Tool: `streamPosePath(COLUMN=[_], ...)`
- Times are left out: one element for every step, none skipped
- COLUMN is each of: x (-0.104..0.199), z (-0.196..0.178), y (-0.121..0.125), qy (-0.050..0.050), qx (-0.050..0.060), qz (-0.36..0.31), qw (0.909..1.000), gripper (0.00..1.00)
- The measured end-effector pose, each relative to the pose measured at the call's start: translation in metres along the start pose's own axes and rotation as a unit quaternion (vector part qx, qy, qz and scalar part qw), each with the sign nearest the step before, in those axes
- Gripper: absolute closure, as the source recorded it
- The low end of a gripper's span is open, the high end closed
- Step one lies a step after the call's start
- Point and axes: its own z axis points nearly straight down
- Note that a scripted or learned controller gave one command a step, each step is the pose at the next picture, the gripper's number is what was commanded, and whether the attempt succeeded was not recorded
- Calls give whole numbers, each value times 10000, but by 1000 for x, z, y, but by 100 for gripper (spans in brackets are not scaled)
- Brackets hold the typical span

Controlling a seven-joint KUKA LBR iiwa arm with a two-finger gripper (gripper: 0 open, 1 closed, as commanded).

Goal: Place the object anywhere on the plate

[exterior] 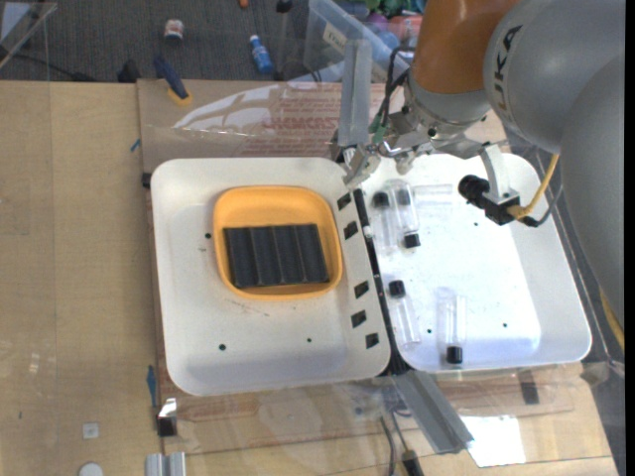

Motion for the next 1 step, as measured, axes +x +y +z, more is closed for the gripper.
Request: streamPosePath(x=[5], z=[1], y=[1], qy=[3], qx=[14], qz=[-290], qw=[9996], gripper=[0])
